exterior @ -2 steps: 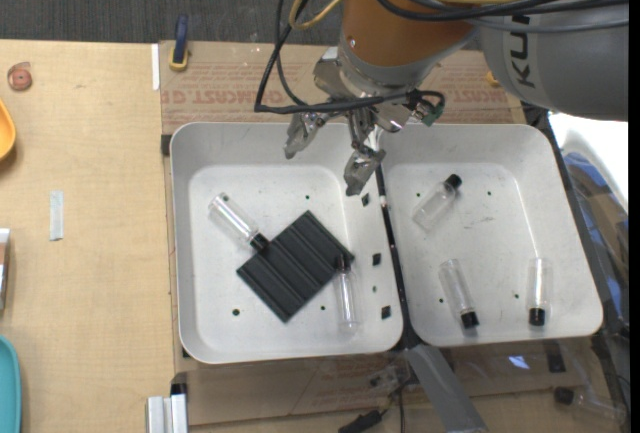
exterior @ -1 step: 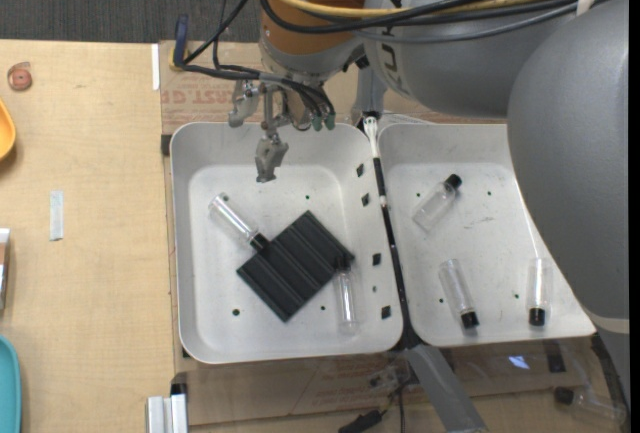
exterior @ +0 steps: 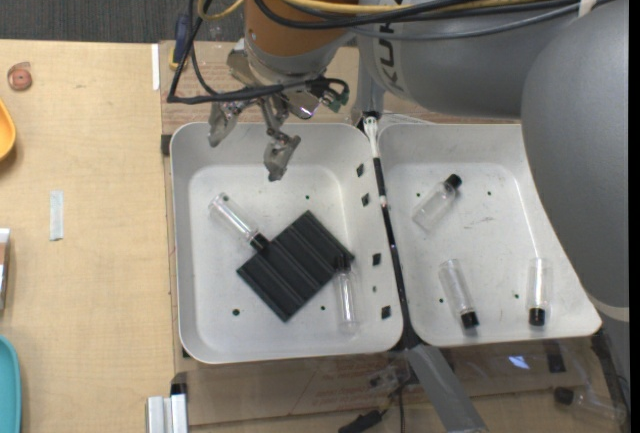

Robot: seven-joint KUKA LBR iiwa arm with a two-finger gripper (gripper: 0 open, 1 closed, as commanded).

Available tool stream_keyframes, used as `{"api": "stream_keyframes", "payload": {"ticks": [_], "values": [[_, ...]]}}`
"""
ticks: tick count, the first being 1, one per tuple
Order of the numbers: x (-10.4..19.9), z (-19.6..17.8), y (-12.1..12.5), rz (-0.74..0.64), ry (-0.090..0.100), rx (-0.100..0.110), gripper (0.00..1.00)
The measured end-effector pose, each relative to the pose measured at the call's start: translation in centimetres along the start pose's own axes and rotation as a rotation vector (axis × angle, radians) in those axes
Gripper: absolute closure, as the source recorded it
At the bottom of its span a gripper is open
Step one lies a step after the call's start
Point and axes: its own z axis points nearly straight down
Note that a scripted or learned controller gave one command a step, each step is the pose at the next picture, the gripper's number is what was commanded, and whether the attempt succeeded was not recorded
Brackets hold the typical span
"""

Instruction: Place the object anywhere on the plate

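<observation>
A black ribbed plate [exterior: 295,264] lies tilted in the middle of the left bin [exterior: 190,221]. One clear vial [exterior: 233,219] with a black cap rests against the plate's left corner. Another clear vial [exterior: 347,299] lies along the plate's right edge, its cap touching the plate. My gripper [exterior: 248,143] hangs over the far side of the left bin, above and behind the plate. It is open, its fingers [exterior: 281,154] spread, with nothing between them.
The right bin [exterior: 500,146] holds three more capped vials: one [exterior: 437,201] near its far left, two [exterior: 457,289] [exterior: 538,287] near its front. The arm's orange band and cables loom over the far edge. A wooden benchtop [exterior: 90,171] lies to the left.
</observation>
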Motion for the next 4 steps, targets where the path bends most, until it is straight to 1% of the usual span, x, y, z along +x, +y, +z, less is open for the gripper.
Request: {"api": "stream_keyframes", "payload": {"ticks": [1,2,3,4], "values": [[0.9,7.7,-0.6,-0.747,0.000,-0.003,0.00],[0.0,12.4,0.0,-1.157,-0.002,-0.001,0.00],[0.1,11.4,-0.2,-1.146,-0.008,-0.001,1.00],[7.6,12.6,2.6,-1.558,0.001,-0.008,1.00]]}}
